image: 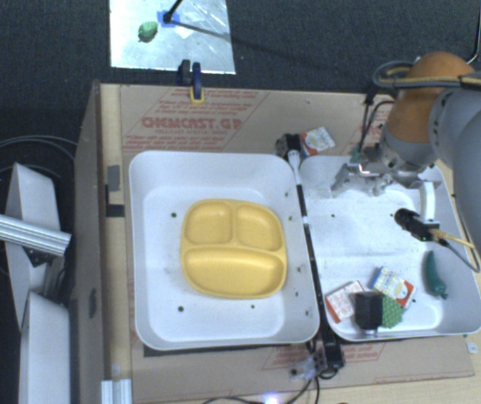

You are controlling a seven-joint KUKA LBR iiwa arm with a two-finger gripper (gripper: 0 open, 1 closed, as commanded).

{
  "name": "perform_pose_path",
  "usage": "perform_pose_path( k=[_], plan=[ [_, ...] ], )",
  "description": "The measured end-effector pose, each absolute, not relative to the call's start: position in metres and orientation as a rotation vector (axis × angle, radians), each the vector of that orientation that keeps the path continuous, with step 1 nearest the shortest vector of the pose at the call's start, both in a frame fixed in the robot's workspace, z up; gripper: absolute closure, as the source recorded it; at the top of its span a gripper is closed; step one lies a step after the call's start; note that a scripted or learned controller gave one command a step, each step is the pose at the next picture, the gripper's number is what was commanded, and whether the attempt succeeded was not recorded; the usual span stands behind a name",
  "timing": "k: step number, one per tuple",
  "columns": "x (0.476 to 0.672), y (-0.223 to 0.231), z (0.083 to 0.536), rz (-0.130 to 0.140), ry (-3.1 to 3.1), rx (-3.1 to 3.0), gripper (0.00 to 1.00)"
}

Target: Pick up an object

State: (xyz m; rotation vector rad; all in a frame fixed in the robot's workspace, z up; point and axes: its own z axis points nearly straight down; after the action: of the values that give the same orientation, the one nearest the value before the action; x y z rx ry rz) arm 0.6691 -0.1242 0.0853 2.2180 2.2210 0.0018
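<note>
At near edge, right bin (350, 242): a cluster of small items sits in the near half of the floor. A red-and-white packet (338, 303) lies leftmost, close to the divider between the bins. A black block (368, 310) is just beside it on the right, touching or overlapping it. A second packet (394, 284), white with red and blue print, lies just behind the block, with a green scrap (392, 315) at its near edge. A dark teal elongated item (435, 277) lies apart from the cluster, by the right wall, lengthwise near-to-far.

Left bin (156, 225): a yellow divided plate (232, 247) lies flat at centre, with two small compartments on the far side and one long compartment on the near side.

Far part of right bin: the gripper (360, 178) is over the far left area of the floor, near the far rim and well apart from the cluster. Open or closed: cannot tell from this angle, nor whether it has hold of anything. The grey arm (472, 133) comes in from the right, with the orange band (410, 118) above the wrist.

Beyond the bins: a small packet (318, 140) lies on the cardboard sheet (190, 120), just behind the far rim where the bins meet. A blue clamp (192, 75) grips the cardboard's far edge. Farthest back, a shiny sheet (203, 32) carries a small green lump (147, 30).
</note>
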Motion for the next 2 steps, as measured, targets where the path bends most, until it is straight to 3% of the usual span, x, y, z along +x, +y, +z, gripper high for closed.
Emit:
perform_pose_path(
  k=[1, 2],
  plan=[
    [0.669, -0.082, 0.085, 0.003, 2.226, 2.215, 0.00],
    [0.669, -0.112, 0.085, 0.002, 2.221, 2.218, 0.00]
  ],
)
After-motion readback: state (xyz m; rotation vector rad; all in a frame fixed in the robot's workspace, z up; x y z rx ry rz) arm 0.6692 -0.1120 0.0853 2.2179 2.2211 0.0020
